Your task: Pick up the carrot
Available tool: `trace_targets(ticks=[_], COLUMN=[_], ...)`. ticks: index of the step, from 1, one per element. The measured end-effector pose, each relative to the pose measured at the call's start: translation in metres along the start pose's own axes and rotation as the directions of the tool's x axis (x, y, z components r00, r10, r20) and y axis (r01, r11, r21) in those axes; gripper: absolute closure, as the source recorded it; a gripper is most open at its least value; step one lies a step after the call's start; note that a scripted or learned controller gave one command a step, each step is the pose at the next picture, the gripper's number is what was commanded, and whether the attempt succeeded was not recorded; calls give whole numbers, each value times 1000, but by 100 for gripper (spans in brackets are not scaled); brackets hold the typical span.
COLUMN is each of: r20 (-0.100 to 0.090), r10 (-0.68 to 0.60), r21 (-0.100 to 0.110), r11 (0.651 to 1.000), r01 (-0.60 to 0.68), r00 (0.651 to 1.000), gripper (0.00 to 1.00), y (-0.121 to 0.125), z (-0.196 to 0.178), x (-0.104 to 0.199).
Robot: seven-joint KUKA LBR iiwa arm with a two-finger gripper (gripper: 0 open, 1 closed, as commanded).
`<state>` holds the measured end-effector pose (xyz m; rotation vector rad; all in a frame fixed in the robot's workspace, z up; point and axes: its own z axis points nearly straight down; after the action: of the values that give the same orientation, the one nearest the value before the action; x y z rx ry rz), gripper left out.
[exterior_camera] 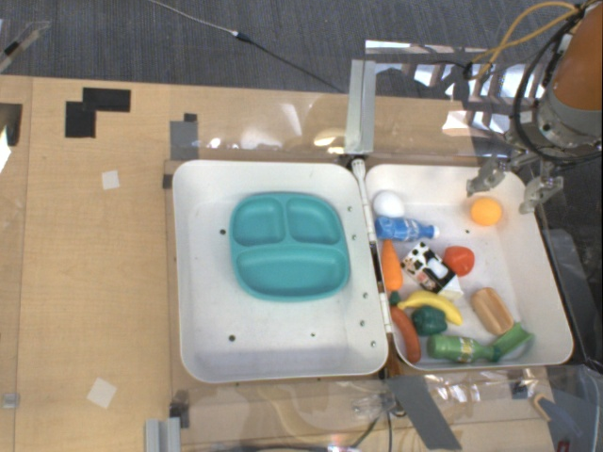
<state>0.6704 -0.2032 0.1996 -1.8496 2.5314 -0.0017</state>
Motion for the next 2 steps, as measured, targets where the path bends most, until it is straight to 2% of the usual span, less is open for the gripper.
trace_targets(ticks=[1, 2], r20=[1, -3], r10=[10, -59], r21=[16, 22], r11=[1000, 998], r01=[-10, 59], r00=[1000, 998], gripper=[0, 0], y=[-4, 10], z=[108, 104], x=[3, 9])
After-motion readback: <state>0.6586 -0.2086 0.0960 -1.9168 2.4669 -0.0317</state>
